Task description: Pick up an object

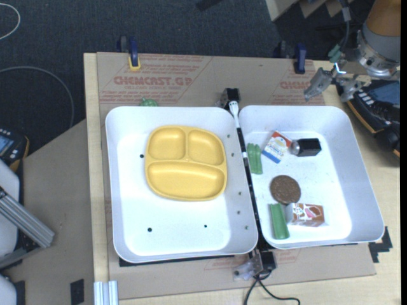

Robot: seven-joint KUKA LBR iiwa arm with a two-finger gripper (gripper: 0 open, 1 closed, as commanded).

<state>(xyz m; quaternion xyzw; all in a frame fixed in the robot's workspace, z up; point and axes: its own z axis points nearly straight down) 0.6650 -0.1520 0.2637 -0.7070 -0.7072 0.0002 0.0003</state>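
Gripper [324, 81] above the right bin's [356, 170] far edge, fingers spread, nothing between them, yellow plate [186, 162] in the left bin [127, 189] (three-sectioned), right bin — brown disc [285, 189], small packets.

Two smooth, glossy white plastic bins [127, 189] rest on a matt brown cardboard sheet [191, 75]. A glossy yellow plastic divided plate [186, 162] lies in the left one.

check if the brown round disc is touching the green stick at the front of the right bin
Apart. The camera view shows a strip of white bin floor between the brown disc and the green stick below it in the right bin.
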